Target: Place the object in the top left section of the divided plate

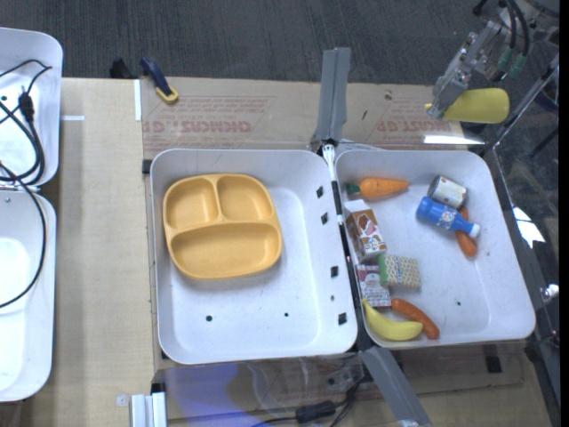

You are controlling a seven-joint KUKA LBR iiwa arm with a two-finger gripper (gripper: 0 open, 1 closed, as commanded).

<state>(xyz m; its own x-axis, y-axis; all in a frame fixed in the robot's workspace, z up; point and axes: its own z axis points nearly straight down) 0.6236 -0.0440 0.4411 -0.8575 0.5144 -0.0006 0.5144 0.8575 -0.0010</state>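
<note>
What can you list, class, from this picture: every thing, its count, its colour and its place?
divided plate: one, yellow-orange, left bin
left bin: one, white, bench centre
right bin: one, white, beside it
carrots: three, orange, right bin
bottle: one, blue, right bin
can: one, silver, right bin
cartons: two, brown and red, right bin's left side
box: one, green, right bin
banana: one, yellow, right bin's near edge
clamp: one, blue and yellow, bench's far left
yellow object: one, at the gripper, above right bin's far edge
gripper: one, grey
</note>
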